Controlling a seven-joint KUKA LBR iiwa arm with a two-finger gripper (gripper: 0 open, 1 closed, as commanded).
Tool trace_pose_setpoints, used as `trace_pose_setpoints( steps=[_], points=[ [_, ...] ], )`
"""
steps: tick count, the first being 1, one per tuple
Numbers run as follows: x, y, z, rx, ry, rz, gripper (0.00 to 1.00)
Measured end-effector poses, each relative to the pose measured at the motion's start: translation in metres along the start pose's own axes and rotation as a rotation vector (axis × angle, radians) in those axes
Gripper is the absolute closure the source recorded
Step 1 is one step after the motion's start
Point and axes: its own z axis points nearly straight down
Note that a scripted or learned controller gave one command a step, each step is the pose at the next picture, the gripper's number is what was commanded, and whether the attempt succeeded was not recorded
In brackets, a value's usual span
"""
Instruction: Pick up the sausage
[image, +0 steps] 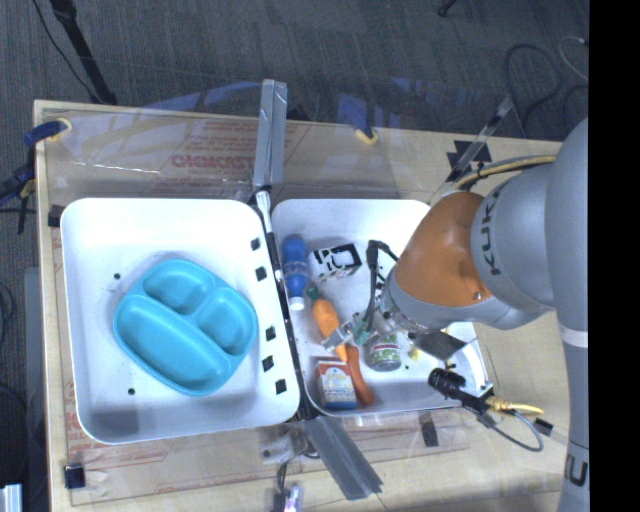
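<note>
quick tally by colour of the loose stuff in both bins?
Blue: 2, a divided blue plastic plate in the left bin and a blue bottle in the right bin
Orange: 2, a short orange carrot-like piece and a long orange stick
Black and white: 1, a small card
Red-brown: 1, a small box
Total: 6

One fixed camera looks down at a slant from above the pale wooden bench (90, 130), framing both shallow white bins (85, 300).

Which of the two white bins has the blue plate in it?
The left bin. The blue plate lies there alone, while the right bin holds small items under the arm.
</note>
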Motion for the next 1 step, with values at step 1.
trace_pose_setpoints(
  steps=[1],
  points=[
    [-0.0002,0.0012,-0.0095,0.0,0.0,-0.005,1.0]
  ],
)
